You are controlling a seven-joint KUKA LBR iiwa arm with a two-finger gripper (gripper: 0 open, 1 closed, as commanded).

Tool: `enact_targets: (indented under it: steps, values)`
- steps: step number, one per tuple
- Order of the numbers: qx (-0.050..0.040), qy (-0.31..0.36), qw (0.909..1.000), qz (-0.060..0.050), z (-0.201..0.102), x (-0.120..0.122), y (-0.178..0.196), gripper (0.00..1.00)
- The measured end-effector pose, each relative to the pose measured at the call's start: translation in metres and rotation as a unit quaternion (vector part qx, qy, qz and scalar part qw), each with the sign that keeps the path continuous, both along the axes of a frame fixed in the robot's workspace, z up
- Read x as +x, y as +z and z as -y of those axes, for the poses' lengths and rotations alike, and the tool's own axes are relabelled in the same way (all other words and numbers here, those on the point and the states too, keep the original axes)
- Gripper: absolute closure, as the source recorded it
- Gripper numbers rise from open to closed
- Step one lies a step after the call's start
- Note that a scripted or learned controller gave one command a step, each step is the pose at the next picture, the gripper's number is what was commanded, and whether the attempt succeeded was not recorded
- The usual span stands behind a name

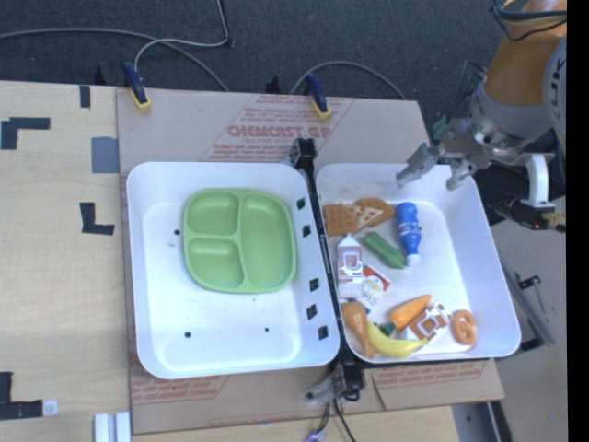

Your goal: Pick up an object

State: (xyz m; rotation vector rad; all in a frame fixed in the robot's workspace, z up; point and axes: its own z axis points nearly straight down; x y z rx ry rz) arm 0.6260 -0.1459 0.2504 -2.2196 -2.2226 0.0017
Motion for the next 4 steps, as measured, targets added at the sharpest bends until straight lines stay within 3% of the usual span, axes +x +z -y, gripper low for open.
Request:
enact_targets:
  steps: [1, 2, 3, 4]
  values:
    - [-0.0003, 0.000, 1.0000, -0.001, 0.024, 0.042, -0.076, 0.00]
    - [-0.0002, 0.000, 1.0000, 0.001, -0.008, 0.036, -0.164, 0.00]
    - [-0.0009, 0.001, 1.0000, 0.002, -0.008, 0.036, -0.154, 1.00]
    - [0.0004, 0.001, 1.0000, 0.001, -0.060, 0.000, -0.065, 1.00]
